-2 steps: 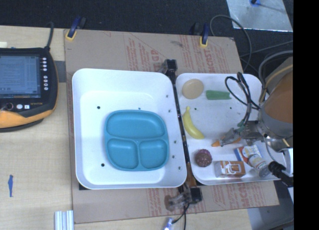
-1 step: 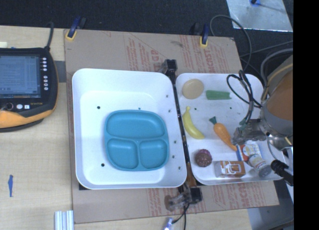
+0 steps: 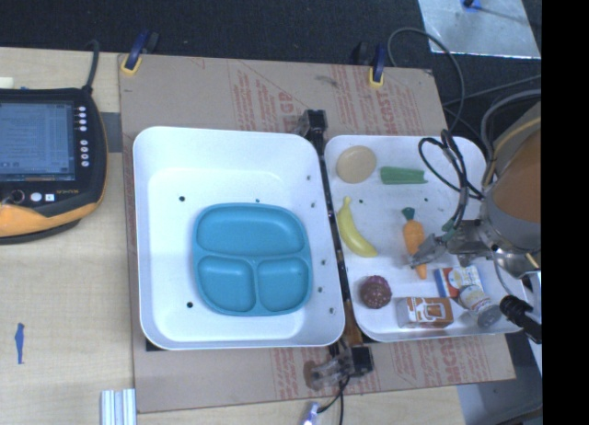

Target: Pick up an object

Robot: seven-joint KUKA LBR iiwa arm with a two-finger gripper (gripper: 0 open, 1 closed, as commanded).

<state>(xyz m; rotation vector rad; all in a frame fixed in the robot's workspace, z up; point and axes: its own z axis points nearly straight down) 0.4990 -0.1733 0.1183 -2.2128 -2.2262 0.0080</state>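
gripper at about 4 o'clock in the view, low over the right bin, fingertips just beside the carrot; spread or pinched, cannot tell. nothing seen between the fingers.

pale wooden desk under a brown cardboard sheet, held by two clamps at the 12 o'clock edge; dark carpet beyond. teach pendant at 9 o'clock on the desk.

two white bins side by side. left bin: one blue divided tray. right bin: one carrot, one yellow banana at its 9 o'clock side, one tan round disc at 11 o'clock, one green piece at 12 o'clock, one dark red ball at 7 o'clock, one small box at 6 o'clock, one bottle at 5 o'clock.
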